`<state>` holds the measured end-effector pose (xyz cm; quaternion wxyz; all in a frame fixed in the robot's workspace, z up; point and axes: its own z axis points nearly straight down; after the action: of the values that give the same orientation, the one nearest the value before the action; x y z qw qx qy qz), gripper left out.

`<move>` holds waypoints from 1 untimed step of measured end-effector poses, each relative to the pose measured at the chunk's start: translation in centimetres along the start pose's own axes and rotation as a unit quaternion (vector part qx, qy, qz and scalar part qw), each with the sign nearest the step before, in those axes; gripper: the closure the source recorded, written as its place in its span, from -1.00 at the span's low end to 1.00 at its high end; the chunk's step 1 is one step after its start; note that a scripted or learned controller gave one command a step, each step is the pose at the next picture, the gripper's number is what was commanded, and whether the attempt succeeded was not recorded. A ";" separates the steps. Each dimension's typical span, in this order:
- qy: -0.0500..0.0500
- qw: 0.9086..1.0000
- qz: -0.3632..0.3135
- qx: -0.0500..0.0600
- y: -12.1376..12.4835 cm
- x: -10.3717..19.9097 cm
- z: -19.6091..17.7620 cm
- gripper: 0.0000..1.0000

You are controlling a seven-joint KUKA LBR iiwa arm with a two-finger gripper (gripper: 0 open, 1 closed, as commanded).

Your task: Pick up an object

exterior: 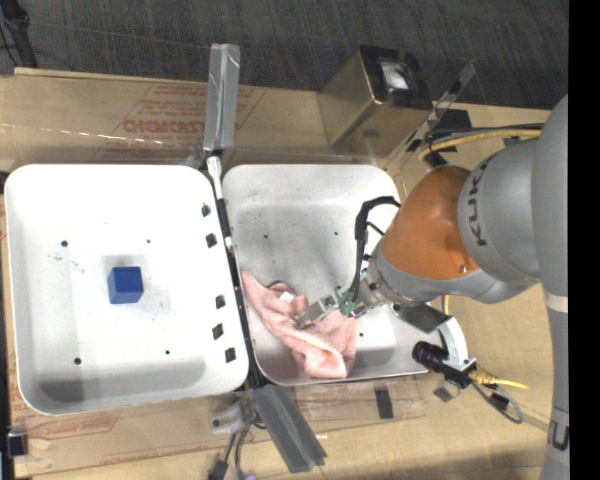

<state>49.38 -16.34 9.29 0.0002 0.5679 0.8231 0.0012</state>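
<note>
A crumpled pink cloth [305,333] lies in the right bin [310,198], against its front left corner. My gripper [315,311] reaches in from the right and is down on the cloth's upper part, its metal tips touching the fabric. A small blue cube [126,284] sits alone in the left bin [100,198], left of centre.
A metal divider post [220,98] stands between the bins at the back. A brown box [375,93] sits behind the right bin. The arm's orange band [430,233] and grey body cover the right bin's right side.
</note>
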 end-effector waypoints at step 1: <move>0.000 1.000 -0.016 0.001 0.3 -1.4 -5.8 -1.00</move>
<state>50.14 -17.53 15.12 -0.0002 0.5550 0.8319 0.0000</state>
